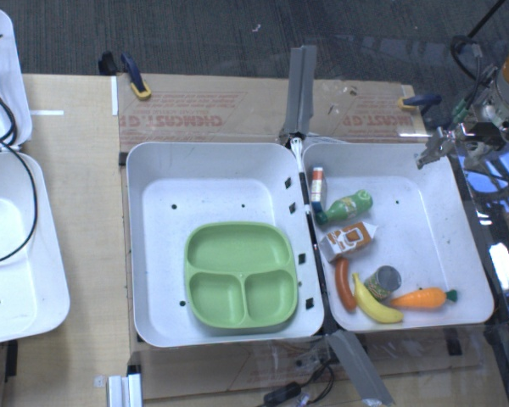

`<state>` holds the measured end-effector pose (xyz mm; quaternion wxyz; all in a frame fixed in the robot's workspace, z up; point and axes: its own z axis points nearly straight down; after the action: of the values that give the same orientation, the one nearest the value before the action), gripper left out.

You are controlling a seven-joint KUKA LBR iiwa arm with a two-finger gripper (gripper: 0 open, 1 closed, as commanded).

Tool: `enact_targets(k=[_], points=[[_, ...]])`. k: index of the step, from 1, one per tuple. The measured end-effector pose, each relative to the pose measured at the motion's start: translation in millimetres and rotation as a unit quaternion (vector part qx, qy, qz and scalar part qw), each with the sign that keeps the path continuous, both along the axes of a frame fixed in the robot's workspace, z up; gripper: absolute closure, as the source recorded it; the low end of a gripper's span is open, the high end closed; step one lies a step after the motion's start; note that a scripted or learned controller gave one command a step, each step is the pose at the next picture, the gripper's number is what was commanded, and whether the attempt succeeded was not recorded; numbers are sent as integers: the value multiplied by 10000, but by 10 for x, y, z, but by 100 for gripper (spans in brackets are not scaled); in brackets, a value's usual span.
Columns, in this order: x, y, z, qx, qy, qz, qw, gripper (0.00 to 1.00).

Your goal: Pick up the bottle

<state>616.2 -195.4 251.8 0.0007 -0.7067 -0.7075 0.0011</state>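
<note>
Bench (76,100) bears two white bins (153,227); green bottle (346,207) lies in the right one.

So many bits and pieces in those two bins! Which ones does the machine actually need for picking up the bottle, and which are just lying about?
Needed for the job:
green bottle
gripper

Just lying about:
green divided plate
carton
banana
carrot
sausage
small tin
white tube
</note>
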Motion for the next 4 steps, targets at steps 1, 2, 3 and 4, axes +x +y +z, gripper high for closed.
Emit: enact_targets(k=[1, 2, 3, 4], points=[[-276, 134, -739, 4, 4, 506, 9987, 0], [14, 746, -1395, -7, -114, -1300, 9914, 0], [64, 990, -1604, -5, -6, -678, 9977, 0], [-413, 1007, -1602, 2, -3, -137, 9999, 0]])
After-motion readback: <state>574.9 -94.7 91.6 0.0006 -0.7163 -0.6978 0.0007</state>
